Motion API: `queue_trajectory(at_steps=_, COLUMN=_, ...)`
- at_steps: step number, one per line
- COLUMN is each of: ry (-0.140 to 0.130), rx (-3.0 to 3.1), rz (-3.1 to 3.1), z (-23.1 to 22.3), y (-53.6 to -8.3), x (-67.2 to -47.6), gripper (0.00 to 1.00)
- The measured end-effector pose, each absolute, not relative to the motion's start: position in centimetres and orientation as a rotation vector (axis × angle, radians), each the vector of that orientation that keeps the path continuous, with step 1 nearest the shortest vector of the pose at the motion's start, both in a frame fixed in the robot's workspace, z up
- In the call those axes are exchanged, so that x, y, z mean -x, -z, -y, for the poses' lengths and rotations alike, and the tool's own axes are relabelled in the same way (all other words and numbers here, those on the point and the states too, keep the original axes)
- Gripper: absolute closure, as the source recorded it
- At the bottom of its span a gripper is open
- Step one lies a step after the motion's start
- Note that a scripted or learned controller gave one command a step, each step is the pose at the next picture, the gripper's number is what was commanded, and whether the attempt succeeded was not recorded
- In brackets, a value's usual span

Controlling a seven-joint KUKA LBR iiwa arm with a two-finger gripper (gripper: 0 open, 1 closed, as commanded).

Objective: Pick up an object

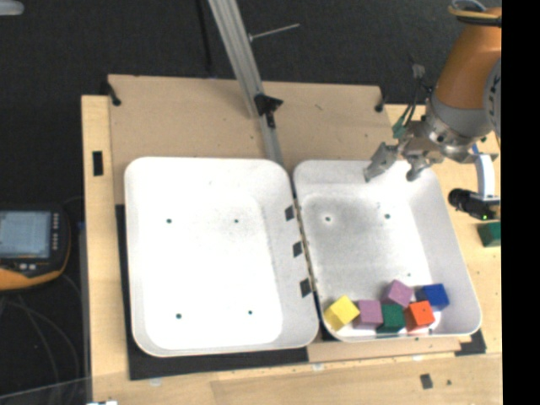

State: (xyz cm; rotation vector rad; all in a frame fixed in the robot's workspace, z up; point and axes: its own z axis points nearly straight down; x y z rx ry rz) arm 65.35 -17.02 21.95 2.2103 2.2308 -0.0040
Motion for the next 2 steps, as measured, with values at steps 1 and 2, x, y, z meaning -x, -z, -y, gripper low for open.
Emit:
queue_trajectory(at_steps=1, ry=0.004, rx=-2.209, rz=-2.232, z=17.02, y=-21.95, x=-65.34, gripper=0.0)
queue_trajectory(at_steps=2, ry=0.004, rx=-2.209, rz=-2.233, z=17.02, y=-21.95, x=-65.34, gripper=0.0)
